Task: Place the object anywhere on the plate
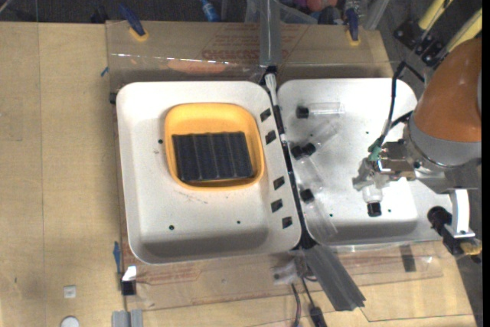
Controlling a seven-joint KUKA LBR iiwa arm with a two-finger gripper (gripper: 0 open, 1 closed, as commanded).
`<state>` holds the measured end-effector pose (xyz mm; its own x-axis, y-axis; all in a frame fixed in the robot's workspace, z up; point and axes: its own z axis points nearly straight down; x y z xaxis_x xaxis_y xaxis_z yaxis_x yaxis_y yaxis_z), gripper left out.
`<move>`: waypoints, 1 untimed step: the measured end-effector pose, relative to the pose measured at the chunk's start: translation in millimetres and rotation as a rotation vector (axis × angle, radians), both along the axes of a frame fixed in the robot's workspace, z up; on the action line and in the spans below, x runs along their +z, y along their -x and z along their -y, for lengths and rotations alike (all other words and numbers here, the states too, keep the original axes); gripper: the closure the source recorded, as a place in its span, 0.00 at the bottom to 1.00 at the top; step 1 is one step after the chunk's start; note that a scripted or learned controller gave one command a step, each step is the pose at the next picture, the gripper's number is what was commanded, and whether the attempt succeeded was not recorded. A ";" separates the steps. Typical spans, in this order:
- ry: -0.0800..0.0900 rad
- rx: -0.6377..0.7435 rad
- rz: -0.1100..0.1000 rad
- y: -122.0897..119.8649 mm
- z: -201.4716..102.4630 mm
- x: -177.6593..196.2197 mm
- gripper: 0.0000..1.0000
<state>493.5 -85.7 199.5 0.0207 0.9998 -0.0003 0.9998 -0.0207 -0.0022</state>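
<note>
Clear vial (320, 110) lies crosswise, black cap pointing left.

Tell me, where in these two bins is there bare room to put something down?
The left bin has bare white floor below the yellow plate, which carries a dark ridged block. The right bin is crowded: clear black-capped tubes lie scattered, and the gripper hangs over its right side.
</note>
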 end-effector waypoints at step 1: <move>0.002 0.067 0.003 -50.2 -10.1 -15.0 1.00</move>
